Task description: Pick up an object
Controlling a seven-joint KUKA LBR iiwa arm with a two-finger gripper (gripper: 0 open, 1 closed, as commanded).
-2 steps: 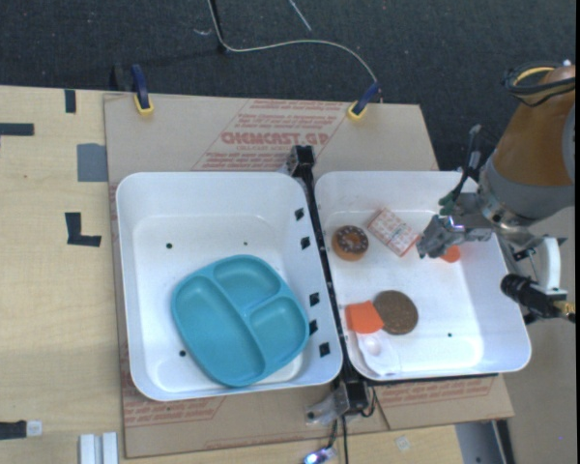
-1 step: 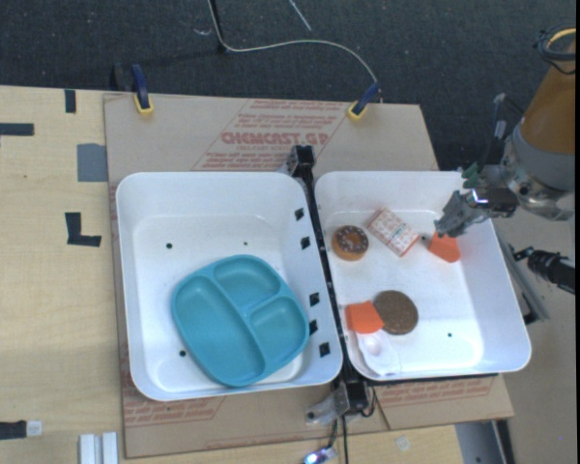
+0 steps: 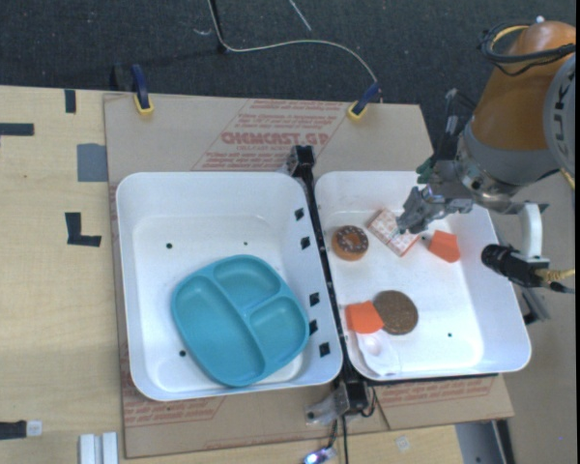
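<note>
1. The pincer (image 3: 413, 213) hangs low over the far part of the right bin (image 3: 507, 303), right at the right edge of a small pink-and-white patterned packet (image 3: 391, 231). Whether it is open, closed or gripping anything I cannot tell.
2. That packet looks like the object being tried for, since the arm (image 3: 522, 85) reaches in from the right straight to it.
3. Just left of the packet lies a brown frosted doughnut (image 3: 349, 242); just right of it sits an orange block (image 3: 446, 246). Both neighbours crowd the packet, so a grab could nudge them.
4. Nearer, a dark brown disc (image 3: 396, 311) touches a second orange block (image 3: 364, 318), well apart from the pincer.
5. The left bin (image 3: 135, 259) holds a blue divided tray (image 3: 238, 319), too broad and flat for an easy grip.
</note>
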